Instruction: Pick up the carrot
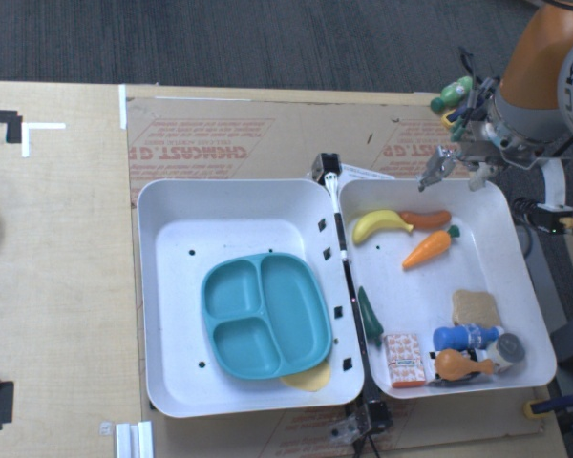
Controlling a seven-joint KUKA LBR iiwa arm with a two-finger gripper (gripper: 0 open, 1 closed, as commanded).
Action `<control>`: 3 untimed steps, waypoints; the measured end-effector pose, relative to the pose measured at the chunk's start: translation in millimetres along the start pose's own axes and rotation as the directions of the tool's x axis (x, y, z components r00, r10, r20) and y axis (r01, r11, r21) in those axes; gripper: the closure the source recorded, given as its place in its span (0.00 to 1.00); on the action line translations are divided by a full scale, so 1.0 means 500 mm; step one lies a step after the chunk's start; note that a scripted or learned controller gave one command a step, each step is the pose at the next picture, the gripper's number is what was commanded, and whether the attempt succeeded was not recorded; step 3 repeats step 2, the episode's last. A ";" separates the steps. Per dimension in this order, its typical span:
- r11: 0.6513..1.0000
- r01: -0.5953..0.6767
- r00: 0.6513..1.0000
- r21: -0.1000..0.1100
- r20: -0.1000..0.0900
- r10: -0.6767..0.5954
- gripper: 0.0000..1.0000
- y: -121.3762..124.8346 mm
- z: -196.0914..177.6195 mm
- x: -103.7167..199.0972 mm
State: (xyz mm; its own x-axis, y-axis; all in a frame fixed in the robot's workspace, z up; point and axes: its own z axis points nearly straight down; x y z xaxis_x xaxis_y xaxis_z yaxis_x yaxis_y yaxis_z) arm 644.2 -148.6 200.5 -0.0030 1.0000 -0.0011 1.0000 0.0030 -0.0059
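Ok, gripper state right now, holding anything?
Gripper: open, holding nothing, above the right bin's far rim; carrot lies in that bin.

Both bins (172,208) read to me as smooth white plastic, faint sheen along the rims. Teal divided plate (265,315): moulded plastic, soft gloss. Carrot (428,249), banana (380,223) and the reddish sausage (427,219) all look like smooth toy plastic, slightly shiny. Brown slice (476,307) looks matt and rougher, like toast. Small carton (404,359): printed paper. Blue bottle (466,337): glossy plastic. Under the bins I see matt brown cardboard (229,141) with printed lettering; the surface (53,256) looks like pale, smooth wood. Gripper (456,168): dull grey metal. Arm band (542,55): glossy orange.
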 end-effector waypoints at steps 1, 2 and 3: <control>0.989 -0.146 0.989 -0.006 0.001 0.146 0.00 -0.099 0.197 0.037; 0.989 -0.148 0.989 0.000 0.001 0.148 1.00 -0.099 0.183 0.037; 0.989 -0.148 0.989 0.000 0.001 0.148 1.00 -0.099 0.183 0.037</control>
